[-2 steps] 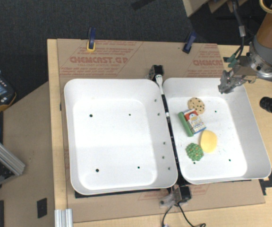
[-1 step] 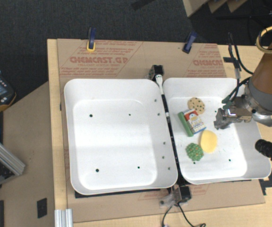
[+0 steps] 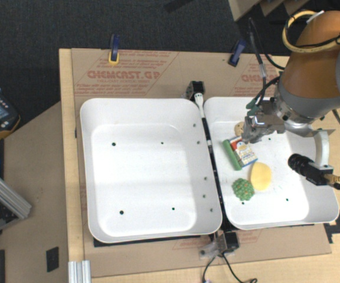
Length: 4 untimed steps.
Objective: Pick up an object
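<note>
The right bin (image 3: 311, 208) holds a green rectangular bar (image 3: 233, 154) with a small white, red and blue packet (image 3: 245, 152) lying against it. Below them sit a yellow rounded object (image 3: 261, 176) and a green bumpy ball (image 3: 243, 188). My gripper (image 3: 254, 131) hangs over the upper middle of the right bin, just above the packet and bar, with a tan item partly hidden beside it. The wrist blocks any sight of the fingertips.
The left bin (image 3: 99, 158) lies beside the right one, with a black divider strip (image 3: 210, 155) between them. A black cylindrical part (image 3: 306, 167) of the arm juts over the right bin's right side. Blue clamps (image 3: 114, 50) hold the cardboard base at the back.
</note>
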Motion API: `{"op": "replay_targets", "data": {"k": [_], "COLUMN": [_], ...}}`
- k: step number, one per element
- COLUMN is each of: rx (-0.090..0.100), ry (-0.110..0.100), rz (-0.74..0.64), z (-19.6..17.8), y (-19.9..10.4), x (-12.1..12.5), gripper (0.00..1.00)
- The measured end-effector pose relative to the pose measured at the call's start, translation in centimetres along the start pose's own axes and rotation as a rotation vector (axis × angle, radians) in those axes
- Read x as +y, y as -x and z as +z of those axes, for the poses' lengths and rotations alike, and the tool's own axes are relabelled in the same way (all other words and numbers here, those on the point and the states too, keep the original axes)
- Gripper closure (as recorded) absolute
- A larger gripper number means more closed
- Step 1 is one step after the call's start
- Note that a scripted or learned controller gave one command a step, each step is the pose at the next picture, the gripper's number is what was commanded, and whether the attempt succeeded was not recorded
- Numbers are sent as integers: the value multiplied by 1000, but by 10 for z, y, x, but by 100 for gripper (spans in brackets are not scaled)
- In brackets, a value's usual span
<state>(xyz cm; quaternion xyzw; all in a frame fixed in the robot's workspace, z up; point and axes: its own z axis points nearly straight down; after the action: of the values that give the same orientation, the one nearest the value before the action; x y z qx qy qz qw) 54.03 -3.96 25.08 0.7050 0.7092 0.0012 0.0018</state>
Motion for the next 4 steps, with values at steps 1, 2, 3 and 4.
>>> {"op": "replay_targets", "data": {"k": [1, 2, 3, 4], "rx": [0, 2, 4, -1], "ry": [0, -8, 9, -12], "rz": [5, 8, -4, 14], "z": [-10, -12, -126, -54], "y": [3, 6, -74, -15], "x": [-1, -40, -40, -62], "gripper": [100, 100, 100, 100]}}
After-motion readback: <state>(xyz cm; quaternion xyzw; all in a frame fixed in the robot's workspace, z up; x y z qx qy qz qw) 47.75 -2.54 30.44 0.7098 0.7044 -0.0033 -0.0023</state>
